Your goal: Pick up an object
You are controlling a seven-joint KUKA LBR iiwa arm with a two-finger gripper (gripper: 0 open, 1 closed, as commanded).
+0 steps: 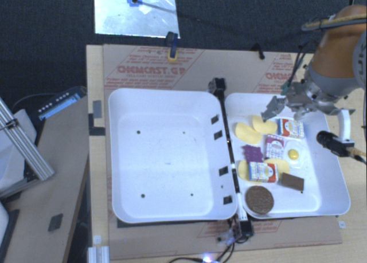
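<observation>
My pincer [277, 107] hangs over the far part of the right bin [338, 196], with my arm [344, 55] coming in from the right. Whether the pincer is open or closed I cannot tell; nothing shows between its tips. Everything to pick lies in that bin. Just near of the pincer is a yellow piece [265, 125], touching a second yellow piece [248, 134] to its left. Right of them lies a small carton [290, 128]. Nearer sits another carton [274, 145], with a purple piece [252, 153] at its left and a fried egg [293, 154] at its right. Nearer still is a third carton [263, 171], then a brown bar [291, 183] to the right and a brown round cookie [259, 199] at the near edge. The left bin [166, 153] lies beside it, the two rims touching.
</observation>
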